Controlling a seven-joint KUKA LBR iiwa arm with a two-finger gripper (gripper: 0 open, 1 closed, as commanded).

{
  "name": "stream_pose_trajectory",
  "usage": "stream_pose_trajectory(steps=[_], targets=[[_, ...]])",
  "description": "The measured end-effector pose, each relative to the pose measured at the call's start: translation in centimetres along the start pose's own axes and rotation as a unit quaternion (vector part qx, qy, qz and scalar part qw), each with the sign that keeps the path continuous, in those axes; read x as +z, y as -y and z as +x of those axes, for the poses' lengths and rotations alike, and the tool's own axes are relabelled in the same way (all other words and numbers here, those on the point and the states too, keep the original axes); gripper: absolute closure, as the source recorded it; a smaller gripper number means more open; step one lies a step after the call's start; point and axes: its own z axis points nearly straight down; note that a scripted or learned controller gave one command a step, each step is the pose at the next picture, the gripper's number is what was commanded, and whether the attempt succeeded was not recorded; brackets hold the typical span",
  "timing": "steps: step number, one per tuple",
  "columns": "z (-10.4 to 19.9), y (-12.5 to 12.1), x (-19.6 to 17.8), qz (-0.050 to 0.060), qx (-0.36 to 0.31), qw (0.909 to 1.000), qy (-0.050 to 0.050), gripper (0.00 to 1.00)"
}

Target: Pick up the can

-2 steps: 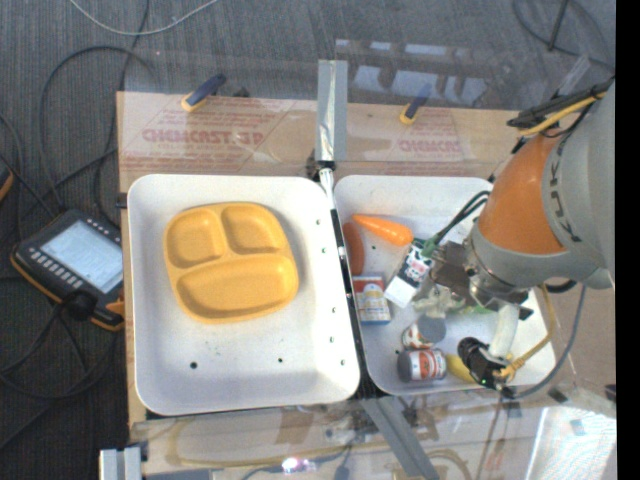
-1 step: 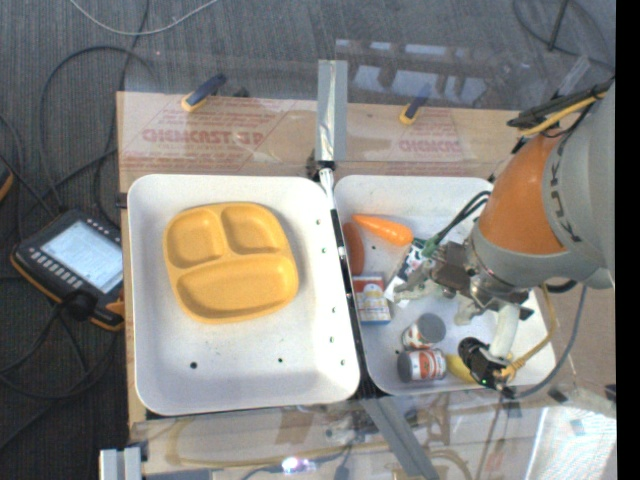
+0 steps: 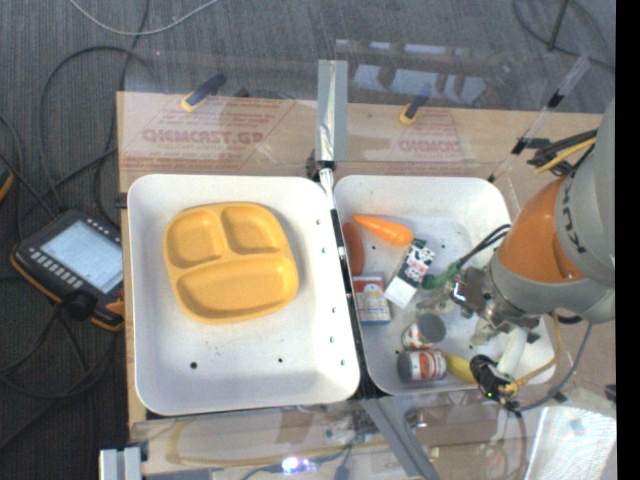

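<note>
Can [image 3: 424,365] lies sideways in right bin [image 3: 470,193] | gripper [image 3: 478,318] hovers just above | you cannot tell jaws' state

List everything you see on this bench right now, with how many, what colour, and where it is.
White bins: two, white, side by side on the bench, left bin, right bin.
Divided tray: one, yellow-orange, in the left bin.
Carrot: one, orange, top left of the right bin.
Small box: one, red and white, left side of the right bin.
Carton: one, dark and white, middle of the right bin.
Can: one, silver with a red label, on its side near the right bin's front edge.
Banana: one, yellow, just right of the can.
Handheld pendant: one, black and orange, left of the bench.
Arm: one, grey with an orange band, entering from the right.
End effector: one, dark, over the right bin.
</note>
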Motion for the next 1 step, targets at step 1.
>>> stream_pose_trajectory(steps=[1], targets=[[-1.45,-6.57,-0.48,0.005,0.021,0.9998,0.001,0.00]])
